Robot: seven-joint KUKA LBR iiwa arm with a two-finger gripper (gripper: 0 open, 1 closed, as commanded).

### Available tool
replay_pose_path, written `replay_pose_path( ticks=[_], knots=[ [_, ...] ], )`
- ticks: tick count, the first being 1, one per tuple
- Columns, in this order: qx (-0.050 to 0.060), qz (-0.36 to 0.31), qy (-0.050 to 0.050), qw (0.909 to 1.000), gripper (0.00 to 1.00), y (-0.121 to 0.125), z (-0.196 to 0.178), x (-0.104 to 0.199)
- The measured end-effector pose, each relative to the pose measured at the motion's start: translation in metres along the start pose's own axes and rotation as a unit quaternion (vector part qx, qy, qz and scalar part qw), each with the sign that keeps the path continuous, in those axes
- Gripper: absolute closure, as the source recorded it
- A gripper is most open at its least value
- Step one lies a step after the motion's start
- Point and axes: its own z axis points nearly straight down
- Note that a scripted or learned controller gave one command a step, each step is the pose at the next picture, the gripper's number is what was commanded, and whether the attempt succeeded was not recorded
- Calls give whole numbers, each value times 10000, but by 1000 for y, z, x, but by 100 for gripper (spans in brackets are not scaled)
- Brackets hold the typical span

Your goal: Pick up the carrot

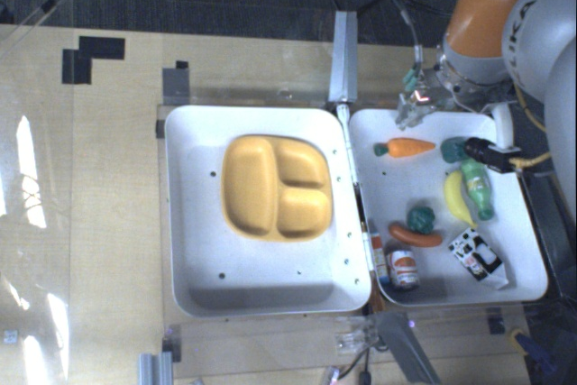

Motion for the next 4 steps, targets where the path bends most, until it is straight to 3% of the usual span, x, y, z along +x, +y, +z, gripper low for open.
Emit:
replay_pose_path(
  ticks=[1,2,3,4],
  knots=[
    [-9,108,-2,9999,100,-74,98,-13],
    [-6,-2135,4,9769,100,-23,0,31],
    [-9,-1952,0,9808,100,-17,-11,2],
    [-2,-4700,12,8827,100,-57,1,35]
  ],
)
